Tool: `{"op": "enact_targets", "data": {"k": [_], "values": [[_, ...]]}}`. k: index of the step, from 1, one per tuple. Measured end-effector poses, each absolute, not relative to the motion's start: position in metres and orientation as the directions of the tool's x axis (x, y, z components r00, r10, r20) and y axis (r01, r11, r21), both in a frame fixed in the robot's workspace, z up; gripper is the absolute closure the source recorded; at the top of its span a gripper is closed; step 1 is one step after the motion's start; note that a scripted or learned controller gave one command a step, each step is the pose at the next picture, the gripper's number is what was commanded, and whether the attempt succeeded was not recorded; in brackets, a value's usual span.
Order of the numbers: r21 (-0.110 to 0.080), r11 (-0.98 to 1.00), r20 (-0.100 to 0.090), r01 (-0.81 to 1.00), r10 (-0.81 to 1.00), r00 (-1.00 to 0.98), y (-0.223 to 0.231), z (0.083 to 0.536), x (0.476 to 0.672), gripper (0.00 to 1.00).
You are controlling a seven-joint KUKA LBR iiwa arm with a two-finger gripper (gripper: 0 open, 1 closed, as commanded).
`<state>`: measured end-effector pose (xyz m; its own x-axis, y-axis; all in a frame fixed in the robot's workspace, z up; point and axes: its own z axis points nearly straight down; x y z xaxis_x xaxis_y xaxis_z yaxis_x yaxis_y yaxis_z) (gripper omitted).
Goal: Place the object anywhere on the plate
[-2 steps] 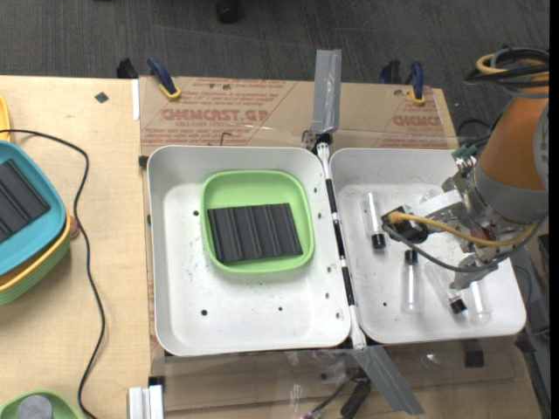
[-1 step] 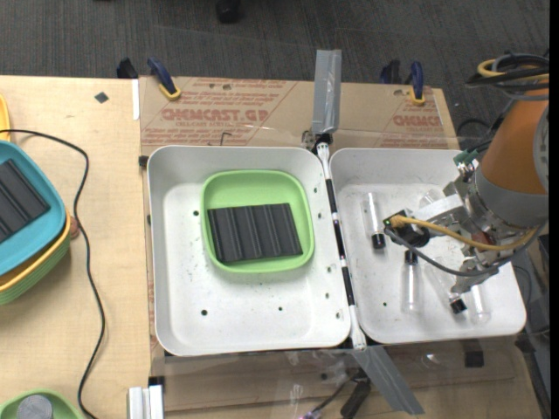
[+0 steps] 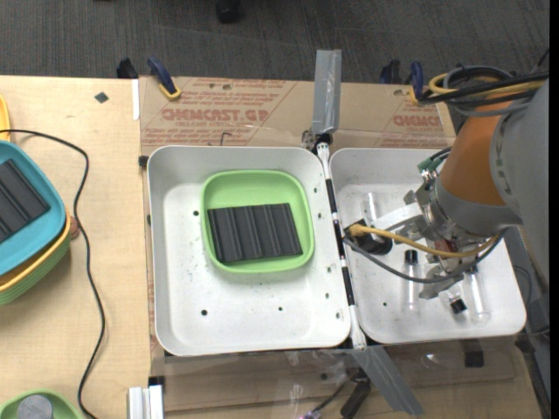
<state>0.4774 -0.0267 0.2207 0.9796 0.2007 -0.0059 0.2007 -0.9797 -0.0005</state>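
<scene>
A green square plate (image 3: 300, 192) lies in the left bin (image 3: 175, 260), toward its back. On the plate rests a dark grey ridged rectangular object (image 3: 255, 232), lying flat near the plate's front. My gripper (image 3: 441, 288) hangs over the right bin (image 3: 384, 308), well to the right of the plate and apart from the object. Its fingers stand spread with nothing between them, so it is open. The grey arm with the orange band (image 3: 476, 168) hides the bin's back right part.
Yellow and black cables (image 3: 384, 234) trail from the wrist across the right bin. A grey metal post (image 3: 327, 94) stands behind the gap between the bins. Stacked teal and yellow trays (image 3: 26, 221) sit on the wooden bench at far left, with a black cord (image 3: 87, 260).
</scene>
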Motion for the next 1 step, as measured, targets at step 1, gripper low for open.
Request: {"op": "enact_targets", "data": {"k": [1], "values": [[-0.001,-0.98,-0.006,0.197,0.197,0.98,-0.0437,0.2225,0.4768,0.0]]}}
